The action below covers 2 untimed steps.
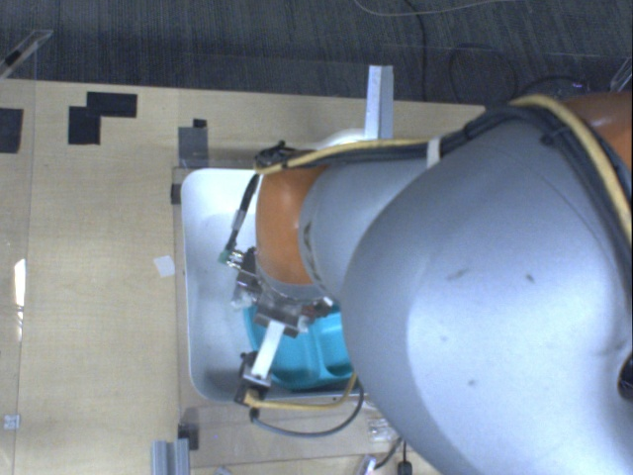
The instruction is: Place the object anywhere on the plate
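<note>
Logged grey arm (475,305) in from the right, low over the left white bin (203,295) on the pale wooden surface (89,295). Found orange band (282,231) and wrist directly above a blue plate (312,359). Located plate flat in the bin's lower right part, partly hidden under the wrist. Cannot tell state of jaws, apart or together; hidden beneath wrist. Noted black markings (99,115) on surface, upper left.

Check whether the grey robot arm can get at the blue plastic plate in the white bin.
Probably yes: the arm's wrist hangs right over the blue plastic plate in the white bin, with nothing seen lying between them.
</note>
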Tool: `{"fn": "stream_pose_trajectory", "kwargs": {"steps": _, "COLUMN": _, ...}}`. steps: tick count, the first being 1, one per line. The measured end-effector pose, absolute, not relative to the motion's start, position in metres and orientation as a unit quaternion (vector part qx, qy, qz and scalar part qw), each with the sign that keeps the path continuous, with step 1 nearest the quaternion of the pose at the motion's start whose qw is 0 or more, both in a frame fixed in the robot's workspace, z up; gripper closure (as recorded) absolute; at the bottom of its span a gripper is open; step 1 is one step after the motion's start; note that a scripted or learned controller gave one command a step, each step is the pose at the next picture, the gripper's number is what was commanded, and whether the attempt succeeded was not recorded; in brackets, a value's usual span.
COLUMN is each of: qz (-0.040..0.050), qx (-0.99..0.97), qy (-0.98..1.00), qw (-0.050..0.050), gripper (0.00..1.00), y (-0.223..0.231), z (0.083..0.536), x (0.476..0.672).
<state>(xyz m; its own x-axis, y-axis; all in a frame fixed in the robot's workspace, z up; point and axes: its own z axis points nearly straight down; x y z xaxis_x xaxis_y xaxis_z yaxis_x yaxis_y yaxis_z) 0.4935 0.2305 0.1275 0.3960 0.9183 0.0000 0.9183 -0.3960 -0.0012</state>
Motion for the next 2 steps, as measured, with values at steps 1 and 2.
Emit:
{"fn": "stream_pose_trajectory", "kwargs": {"steps": 1, "qz": -0.0051, "qx": -0.913, "qy": -0.408, "qw": 0.003, "gripper": 0.0, "y": 0.2327, "z": 0.1014, "x": 0.5141}}
{"fn": "stream_pose_trajectory", "kwargs": {"steps": 2, "qz": -0.005, "qx": -0.913, "qy": -0.408, "qw": 0.003, "gripper": 0.0, "y": 0.2326, "z": 0.1013, "x": 0.5142}}
